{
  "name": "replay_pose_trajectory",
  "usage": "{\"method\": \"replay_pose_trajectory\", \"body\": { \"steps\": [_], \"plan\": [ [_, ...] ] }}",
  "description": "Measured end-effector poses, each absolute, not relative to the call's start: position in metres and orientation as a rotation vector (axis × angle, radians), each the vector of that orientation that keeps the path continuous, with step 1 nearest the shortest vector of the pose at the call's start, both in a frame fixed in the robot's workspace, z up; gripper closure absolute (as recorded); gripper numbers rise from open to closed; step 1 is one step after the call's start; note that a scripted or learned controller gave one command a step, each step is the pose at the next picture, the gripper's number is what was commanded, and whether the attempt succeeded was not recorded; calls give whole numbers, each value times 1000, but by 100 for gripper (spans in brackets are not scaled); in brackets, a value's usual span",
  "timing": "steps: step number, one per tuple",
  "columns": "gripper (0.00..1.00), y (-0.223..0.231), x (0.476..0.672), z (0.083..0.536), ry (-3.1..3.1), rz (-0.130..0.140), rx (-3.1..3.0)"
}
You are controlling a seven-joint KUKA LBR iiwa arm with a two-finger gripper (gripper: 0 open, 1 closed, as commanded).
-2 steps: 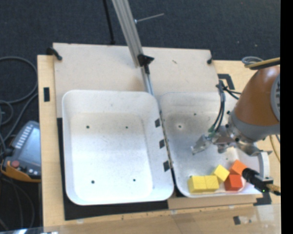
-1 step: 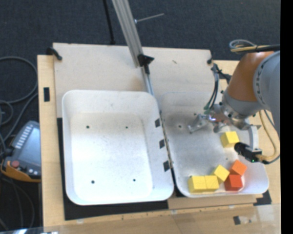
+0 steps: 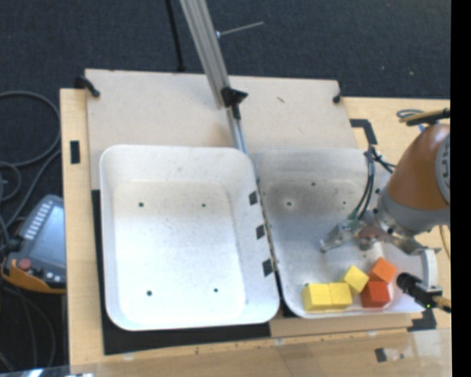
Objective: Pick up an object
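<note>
Camera view, looking down at a slant. The counter [image 3: 74,210] carried two shallow white bins side by side: the left bin [image 3: 110,210] and the right bin [image 3: 298,171], their inner rims meeting along a line fitted with small dark clips.

The arm [image 3: 422,175] entered from the right, its orange band showing above the wrist. The claw [image 3: 352,236] hung low over the right bin, right of centre and near the bin's floor. Its metal parts were small and blurred against the speckled white surface — how far it stood open could not be told, and nothing could be seen held in it.

The objects lay in the right bin's near corner. A yellow block [image 3: 327,295], wide and flat, rested against the front rim. A smaller yellow cube [image 3: 356,277] sat just beside it, tilted. Two orange-red blocks [image 3: 379,283] stood touching one another, just right of the cube. All lay near the claw but apart from it — below it in this view.

A slanted aluminium post [image 3: 208,45] rose from the back of the counter between the bins. On the floor at left lay a handheld pendant [image 3: 38,238] among dark cables [image 3: 8,144].
</note>
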State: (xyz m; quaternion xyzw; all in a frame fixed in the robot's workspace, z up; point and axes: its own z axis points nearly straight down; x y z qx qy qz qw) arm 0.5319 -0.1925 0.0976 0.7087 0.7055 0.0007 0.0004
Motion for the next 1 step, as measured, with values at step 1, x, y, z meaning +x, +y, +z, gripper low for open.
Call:
{"method": "replay_pose_trajectory", "body": {
  "steps": [1],
  "plan": [
    [0, -209, 558, 98, 2221, 3, 2215]
  ]
}}
